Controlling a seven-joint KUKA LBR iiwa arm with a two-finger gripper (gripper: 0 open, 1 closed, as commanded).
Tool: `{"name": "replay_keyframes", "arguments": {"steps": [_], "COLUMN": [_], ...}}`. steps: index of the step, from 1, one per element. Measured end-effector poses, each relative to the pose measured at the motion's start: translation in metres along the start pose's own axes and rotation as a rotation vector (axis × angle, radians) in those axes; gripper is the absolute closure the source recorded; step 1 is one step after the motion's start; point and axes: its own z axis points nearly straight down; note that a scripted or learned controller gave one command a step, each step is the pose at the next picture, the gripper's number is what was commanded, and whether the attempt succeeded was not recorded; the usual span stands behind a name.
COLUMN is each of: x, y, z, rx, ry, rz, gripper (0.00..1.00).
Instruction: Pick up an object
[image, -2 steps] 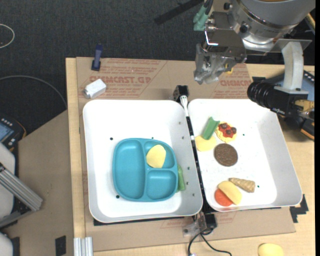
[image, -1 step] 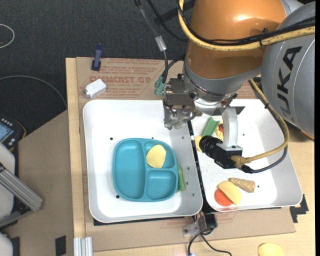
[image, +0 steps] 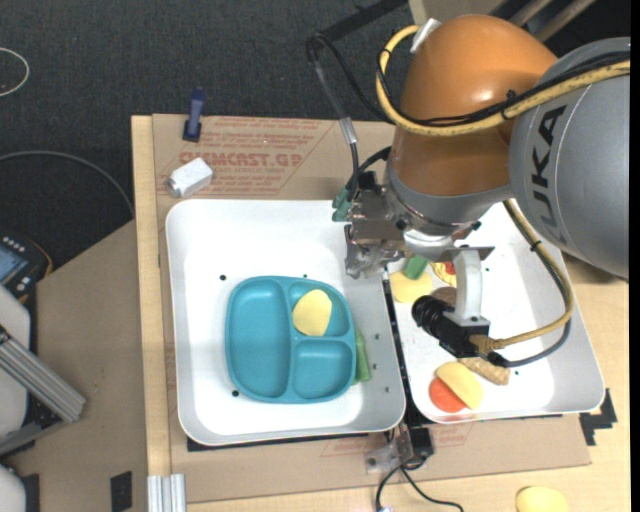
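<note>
A smooth yellow oval piece (image: 312, 312) lies in the upper right compartment of a glossy teal divided plate (image: 262, 345) in the left bin (image: 200, 260). A pale yellow lump (image: 406, 289) and an orange-and-yellow rounded piece (image: 455, 386) lie in the right bin (image: 560, 375). The metal gripper (image: 362, 262) hangs by the bins' shared wall; released or clenched, I cannot tell.

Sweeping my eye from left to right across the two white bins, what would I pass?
Blue divided plate, with a yellow piece in one compartment → green strip at the plate's right edge → orange-and-yellow piece in the right bin.
</note>
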Motion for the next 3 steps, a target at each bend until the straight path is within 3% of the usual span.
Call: {"name": "replay_keyframes", "arguments": {"steps": [1,2,3], "x": [0.034,0.068,0.107], "y": [0.0,0.035,0.035], "z": [-0.135,-0.225,-0.112], "rx": [-0.025,-0.023,0.003], "ry": [0.009,0.007,-0.001], "rz": [-0.01,-0.009,-0.009], "gripper": [1.0,1.0,1.0]}}
